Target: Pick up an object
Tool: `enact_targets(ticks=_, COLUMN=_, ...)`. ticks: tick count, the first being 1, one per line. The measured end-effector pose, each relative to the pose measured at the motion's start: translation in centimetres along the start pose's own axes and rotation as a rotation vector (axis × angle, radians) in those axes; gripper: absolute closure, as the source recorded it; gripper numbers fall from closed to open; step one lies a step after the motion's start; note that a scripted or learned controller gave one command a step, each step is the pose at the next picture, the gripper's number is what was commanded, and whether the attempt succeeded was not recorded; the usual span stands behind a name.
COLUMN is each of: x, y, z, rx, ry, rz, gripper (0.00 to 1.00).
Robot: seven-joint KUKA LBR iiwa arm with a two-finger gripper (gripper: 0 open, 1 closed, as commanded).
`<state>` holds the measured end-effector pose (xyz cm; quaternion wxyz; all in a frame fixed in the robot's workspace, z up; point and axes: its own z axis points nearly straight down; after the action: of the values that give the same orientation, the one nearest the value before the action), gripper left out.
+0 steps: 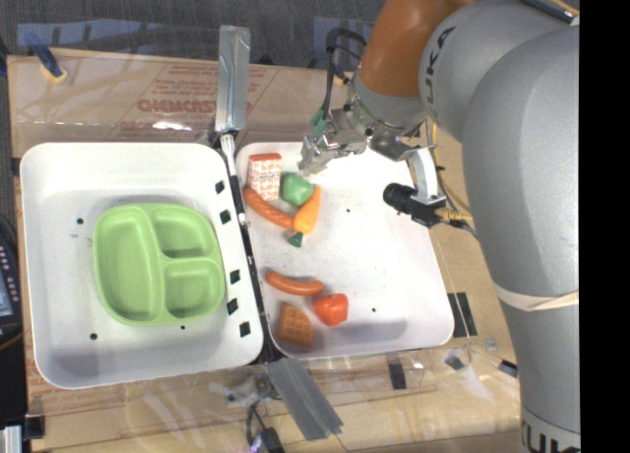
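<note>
Your gripper (317, 158) sits at the right bin's (413, 274) 12 o'clock end, touching or just above the green toy (297, 187). Target's at its 7 o'clock. Carrot's (307, 217) long axis runs 1-to-7. Grip state: can't tell.

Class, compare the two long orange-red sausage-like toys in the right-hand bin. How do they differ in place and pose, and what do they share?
The upper orange-red sausage toy lies near the bin's left wall, slanting down to the right, close beside the carrot toy. The lower orange-red sausage toy lies nearer the front, almost level, beside the red tomato-like toy. Both are slim, rounded, the same colour, and lie flat in the right-hand white bin.
</note>
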<state>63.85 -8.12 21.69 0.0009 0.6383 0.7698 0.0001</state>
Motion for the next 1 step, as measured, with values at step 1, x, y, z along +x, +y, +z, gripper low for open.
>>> enact_targets(ticks=1, x=3.81, y=1.84, z=2.52, rx=0.006, ry=0.003, rz=-0.186, gripper=1.0)
